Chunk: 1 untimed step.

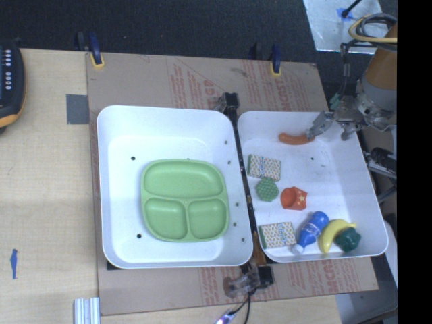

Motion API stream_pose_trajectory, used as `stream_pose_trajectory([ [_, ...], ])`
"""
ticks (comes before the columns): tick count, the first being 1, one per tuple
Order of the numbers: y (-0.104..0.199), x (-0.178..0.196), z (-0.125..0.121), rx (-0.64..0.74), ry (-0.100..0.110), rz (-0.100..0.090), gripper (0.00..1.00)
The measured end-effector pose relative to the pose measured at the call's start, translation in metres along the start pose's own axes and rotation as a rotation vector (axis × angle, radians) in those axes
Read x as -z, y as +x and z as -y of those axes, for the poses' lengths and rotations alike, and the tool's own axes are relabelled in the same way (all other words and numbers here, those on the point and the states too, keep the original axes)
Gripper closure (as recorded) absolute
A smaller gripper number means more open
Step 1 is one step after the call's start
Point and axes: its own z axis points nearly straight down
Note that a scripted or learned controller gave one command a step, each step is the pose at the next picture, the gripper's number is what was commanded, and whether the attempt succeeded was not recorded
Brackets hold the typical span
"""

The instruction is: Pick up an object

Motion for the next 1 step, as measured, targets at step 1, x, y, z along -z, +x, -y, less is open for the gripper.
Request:
stream_pose_trajectory([
  [1, 0.059, 0.0474, 0.0367, 0.003, 0.001, -0.001, 0.0],
])
